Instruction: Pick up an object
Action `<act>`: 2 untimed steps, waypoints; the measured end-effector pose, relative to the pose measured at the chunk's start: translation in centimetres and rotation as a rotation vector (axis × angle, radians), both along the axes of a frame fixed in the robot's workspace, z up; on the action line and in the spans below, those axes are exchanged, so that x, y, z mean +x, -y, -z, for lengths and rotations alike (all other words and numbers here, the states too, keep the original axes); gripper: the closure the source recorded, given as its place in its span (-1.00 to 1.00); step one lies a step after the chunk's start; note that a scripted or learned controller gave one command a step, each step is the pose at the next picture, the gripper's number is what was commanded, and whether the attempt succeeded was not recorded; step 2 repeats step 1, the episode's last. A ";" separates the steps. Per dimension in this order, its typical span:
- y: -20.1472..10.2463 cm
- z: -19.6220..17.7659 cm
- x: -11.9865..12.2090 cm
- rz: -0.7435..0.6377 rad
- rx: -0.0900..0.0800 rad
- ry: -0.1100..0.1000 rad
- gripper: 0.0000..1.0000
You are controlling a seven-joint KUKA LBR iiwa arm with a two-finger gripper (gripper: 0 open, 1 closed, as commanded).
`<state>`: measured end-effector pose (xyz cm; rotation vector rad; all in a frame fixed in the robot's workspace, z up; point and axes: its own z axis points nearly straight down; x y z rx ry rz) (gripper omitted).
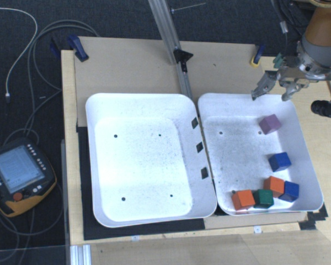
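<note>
Purple block sat at the right bin's one o'clock; jaws hung above, spread wide, holding nothing.

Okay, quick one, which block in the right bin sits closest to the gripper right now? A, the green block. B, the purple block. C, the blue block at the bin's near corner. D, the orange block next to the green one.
B: the purple block lies just below the open gripper, while the other blocks sit farther down the right bin.

camera view: fixed overhead | slanted down | both bins framed
</note>
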<state>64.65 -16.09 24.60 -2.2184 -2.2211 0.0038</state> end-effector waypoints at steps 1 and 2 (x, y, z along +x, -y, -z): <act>5.5 9.3 -1.4 0.005 0.001 -0.006 -1.00; 5.5 9.3 -1.4 0.005 0.001 -0.006 -1.00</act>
